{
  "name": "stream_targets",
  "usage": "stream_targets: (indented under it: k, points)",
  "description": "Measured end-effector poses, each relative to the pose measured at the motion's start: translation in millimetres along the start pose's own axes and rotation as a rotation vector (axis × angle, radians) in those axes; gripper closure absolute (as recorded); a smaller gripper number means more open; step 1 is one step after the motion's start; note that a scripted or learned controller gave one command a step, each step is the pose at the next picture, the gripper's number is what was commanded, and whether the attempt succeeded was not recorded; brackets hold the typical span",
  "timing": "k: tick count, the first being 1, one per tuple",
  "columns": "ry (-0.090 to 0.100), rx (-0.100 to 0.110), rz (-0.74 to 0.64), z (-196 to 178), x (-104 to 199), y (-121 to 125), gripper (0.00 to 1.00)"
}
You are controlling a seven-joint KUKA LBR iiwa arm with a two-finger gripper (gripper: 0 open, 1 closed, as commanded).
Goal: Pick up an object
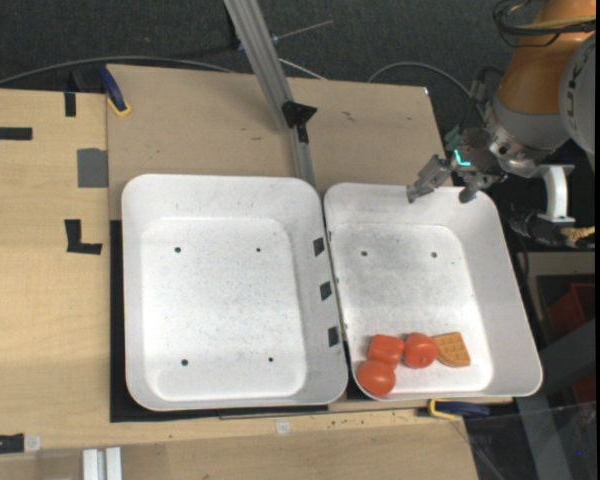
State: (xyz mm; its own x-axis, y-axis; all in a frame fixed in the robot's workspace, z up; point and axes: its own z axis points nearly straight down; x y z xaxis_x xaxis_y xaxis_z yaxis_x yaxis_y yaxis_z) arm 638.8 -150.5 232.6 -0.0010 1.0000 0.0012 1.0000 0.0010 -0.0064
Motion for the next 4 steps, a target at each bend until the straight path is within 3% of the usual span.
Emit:
stream_targets:
  k: [1,4]
  points:
    - [-0.002,-0.005,-0.001,-2.9,-0.1,0.9,0.0]
    - [-0.003,-0.003,-0.001,146.6,2.9,1.5,0.0]
